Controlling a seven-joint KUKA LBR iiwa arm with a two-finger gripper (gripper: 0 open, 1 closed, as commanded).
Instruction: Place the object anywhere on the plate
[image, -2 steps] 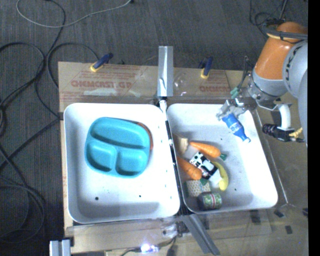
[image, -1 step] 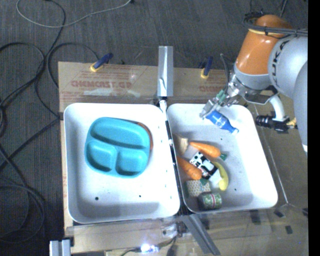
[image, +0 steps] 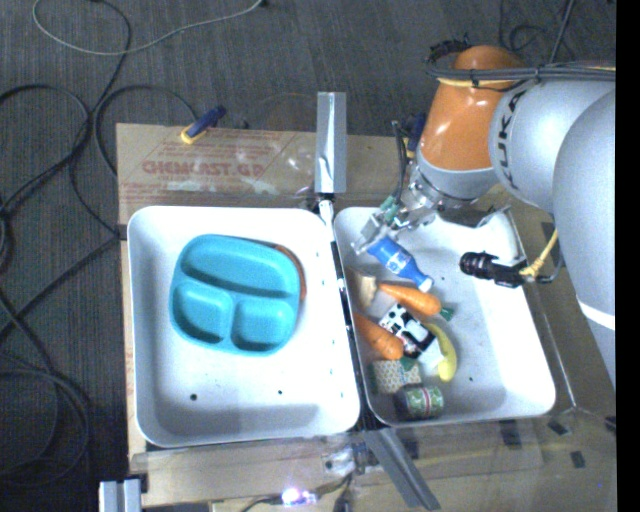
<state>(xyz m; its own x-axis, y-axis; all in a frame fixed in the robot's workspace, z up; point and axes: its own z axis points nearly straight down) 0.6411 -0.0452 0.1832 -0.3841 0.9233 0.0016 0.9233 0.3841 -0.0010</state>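
Two fingers of the gripper (image: 388, 226) pinch the upper end of a blue bottle (image: 395, 258), which hangs tilted over the back left part of the right bin (image: 520, 385). Its white-capped end points down toward a carrot (image: 409, 298) lying just below it. Beside that carrot sit a black-and-white toy (image: 406, 324), a second carrot (image: 379, 338), a banana (image: 445, 358) and two small cans (image: 410, 389), all crowded along the bin's left side. The blue plate (image: 238, 293), divided into three sections, rests in the left bin (image: 160, 400), well apart from the bottle and across the wall between the bins.

Judged from this view, the step in hand is the carry. It is done well by raising the bottle clear of the clutter and the shared wall, moving it left over the plate, and lowering it before release so that it does not roll off.

Grip depth on the bottle is hard to make out, since the wrist covers the finger bases. A brown patch behind the plate's far edge cannot be identified.
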